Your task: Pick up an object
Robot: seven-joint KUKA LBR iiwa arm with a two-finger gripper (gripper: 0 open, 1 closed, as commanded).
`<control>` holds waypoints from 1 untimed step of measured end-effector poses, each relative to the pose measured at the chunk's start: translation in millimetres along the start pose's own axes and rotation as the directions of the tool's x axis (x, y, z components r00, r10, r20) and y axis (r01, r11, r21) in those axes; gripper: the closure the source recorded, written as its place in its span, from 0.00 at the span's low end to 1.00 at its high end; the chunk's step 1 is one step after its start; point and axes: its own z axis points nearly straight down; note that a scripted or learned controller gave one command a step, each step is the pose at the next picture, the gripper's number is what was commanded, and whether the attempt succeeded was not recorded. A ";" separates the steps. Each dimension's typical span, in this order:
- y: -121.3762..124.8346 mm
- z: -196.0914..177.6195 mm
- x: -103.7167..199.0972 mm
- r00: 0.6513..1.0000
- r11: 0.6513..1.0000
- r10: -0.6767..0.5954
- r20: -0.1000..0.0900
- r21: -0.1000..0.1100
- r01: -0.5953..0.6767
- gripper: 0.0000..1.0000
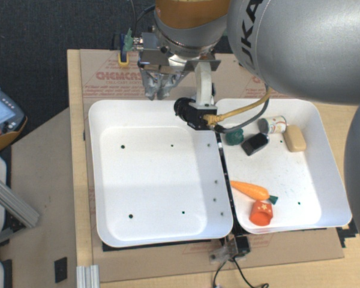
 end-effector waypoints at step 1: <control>-12.7 -61.5 0.2 1.000 1.000 -0.003 -0.007 -0.019 0.002 1.00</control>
